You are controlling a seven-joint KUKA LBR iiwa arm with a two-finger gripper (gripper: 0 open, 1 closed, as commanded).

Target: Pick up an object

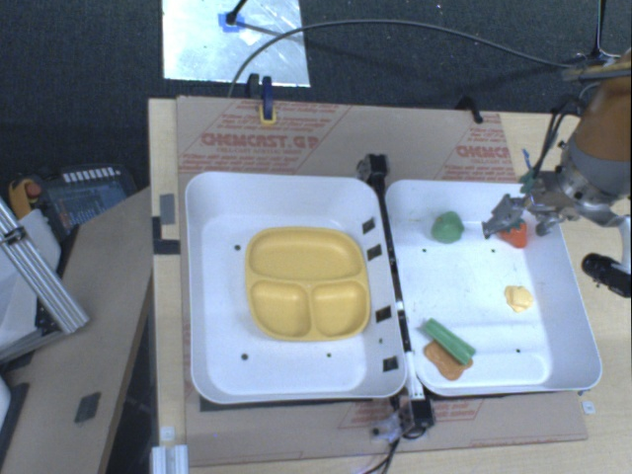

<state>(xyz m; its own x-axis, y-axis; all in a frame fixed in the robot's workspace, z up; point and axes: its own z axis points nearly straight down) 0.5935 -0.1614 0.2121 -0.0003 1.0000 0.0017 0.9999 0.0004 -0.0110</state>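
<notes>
Camera view: the gripper [515, 217] is reaching in from the right and hanging low over the far part of the right bin [578, 304], directly at a small red-orange object [513, 234]. How far the tool is open, and whether it is gripping anything, cannot be told. A green ball [447, 227] is lying just beside; a yellow piece [518, 297] and a green stick [449, 341] are lying nearer. The left bin [212, 265] is holding a yellow divided plate [304, 282]. Judged step: approach or grasp. The next move is calling for a firm closure, then a straight lift.
</notes>
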